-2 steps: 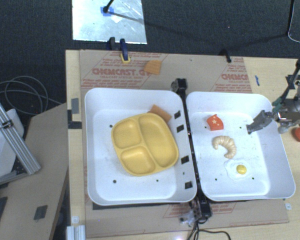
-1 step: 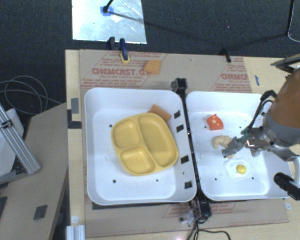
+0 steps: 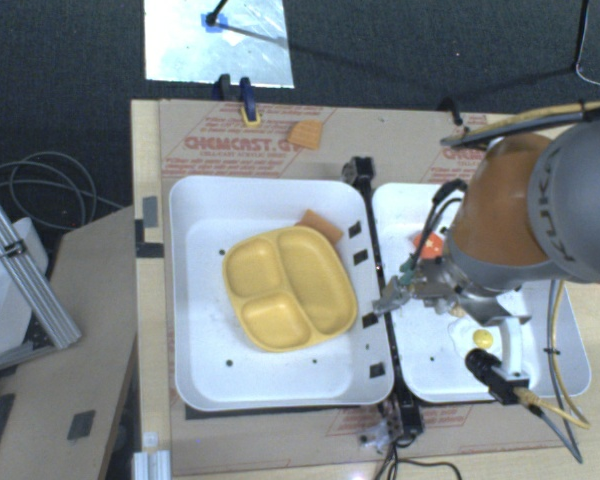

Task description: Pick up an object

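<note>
A yellow three-compartment plate (image 3: 288, 288) lies in the left bin (image 3: 202, 368). A tan-orange block (image 3: 322, 225) peeks out from behind the plate's far edge. In the right bin (image 3: 420, 368), a small orange-red object (image 3: 431, 247) sits beside the arm. A small yellow object (image 3: 482, 338) lies nearer the front. The arm's orange band and grey wrist (image 3: 520, 213) hang over the right bin and cover most of it. My gripper (image 3: 420, 293) reaches down by the bin's left wall, between the two small objects, and the wrist largely hides it.
A black divider with clips (image 3: 372, 268) runs between the bins. A tan scrap (image 3: 306, 134) and a blue-and-yellow clamp (image 3: 246, 98) rest on the cardboard behind the bins. Cables (image 3: 555, 368) trail down the arm's right side.
</note>
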Controlling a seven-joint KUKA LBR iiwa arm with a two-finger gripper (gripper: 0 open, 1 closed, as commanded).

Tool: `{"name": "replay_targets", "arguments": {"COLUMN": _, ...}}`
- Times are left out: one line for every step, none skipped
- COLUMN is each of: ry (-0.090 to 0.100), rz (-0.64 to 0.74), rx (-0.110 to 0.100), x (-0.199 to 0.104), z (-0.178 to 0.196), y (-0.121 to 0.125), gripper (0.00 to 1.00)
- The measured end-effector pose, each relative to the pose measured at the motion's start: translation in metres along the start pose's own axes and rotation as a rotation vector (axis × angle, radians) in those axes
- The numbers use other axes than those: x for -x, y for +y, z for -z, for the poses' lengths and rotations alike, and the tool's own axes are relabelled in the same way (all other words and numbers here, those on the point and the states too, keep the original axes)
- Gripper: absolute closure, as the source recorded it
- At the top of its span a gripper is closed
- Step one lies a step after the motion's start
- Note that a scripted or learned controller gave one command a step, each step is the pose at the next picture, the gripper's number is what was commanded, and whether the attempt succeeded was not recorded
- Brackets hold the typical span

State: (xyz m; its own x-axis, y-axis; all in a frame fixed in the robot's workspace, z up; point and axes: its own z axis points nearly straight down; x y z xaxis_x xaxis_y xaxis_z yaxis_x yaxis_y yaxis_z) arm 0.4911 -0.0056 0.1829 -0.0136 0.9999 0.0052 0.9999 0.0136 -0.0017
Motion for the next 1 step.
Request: {"name": "replay_targets", "arguments": {"ry": -0.009, "rz": -0.012, "rx": 0.011, "x": 0.0584, "z": 0.0078, "y": 0.0911, "gripper": 0.00}}
